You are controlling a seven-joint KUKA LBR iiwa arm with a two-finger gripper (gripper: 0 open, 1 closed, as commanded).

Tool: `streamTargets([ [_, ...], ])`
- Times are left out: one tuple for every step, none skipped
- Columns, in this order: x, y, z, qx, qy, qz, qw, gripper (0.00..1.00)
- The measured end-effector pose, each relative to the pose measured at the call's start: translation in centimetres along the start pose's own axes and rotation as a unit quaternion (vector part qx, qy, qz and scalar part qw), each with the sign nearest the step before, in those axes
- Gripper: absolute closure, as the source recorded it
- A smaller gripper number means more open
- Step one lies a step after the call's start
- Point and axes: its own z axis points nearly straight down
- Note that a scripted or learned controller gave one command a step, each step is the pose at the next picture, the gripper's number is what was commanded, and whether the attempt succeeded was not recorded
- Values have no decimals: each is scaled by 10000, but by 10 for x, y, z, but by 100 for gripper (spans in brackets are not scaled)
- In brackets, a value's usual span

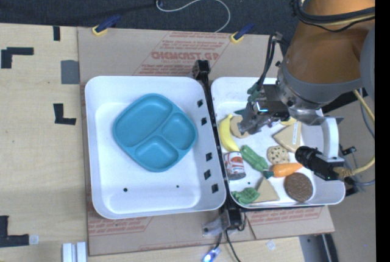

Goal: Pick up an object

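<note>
Nearest the camera, along the front of the right bin (332, 198), lie a brown round cookie (298, 186), a tan wedge (267, 191) and a green leafy piece (247, 195). Just behind them sit an orange carrot (285, 170), a small can (234, 165), a green pod (254, 158) and a chip cookie (277, 154). Farther back, a yellow banana (226, 133) curves along the bin's left wall. Any of these could serve as the object to pick; none is lifted yet.

The hand (255, 122) hangs over the back half of this bin, just beside the banana's upper end, and whether it is wide or narrow I cannot tell from this slant. Nothing is seen in its grasp.

To do this step well, I would settle on one item that stands apart from its neighbours; the banana looks the likeliest, being close by. The hand should come down straight and straddle its narrow width, keeping clear of the bin wall.

The arm (332, 35) reaches in from the right, its orange band bulking above the wrist, tipped downward over the bin. The left bin (97, 133) holds a blue divided plate (155, 131)
</note>
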Motion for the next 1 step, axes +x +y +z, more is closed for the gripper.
streamTargets([
  [70, 1, -71, -63, 4, -3, 10000, 100],
])
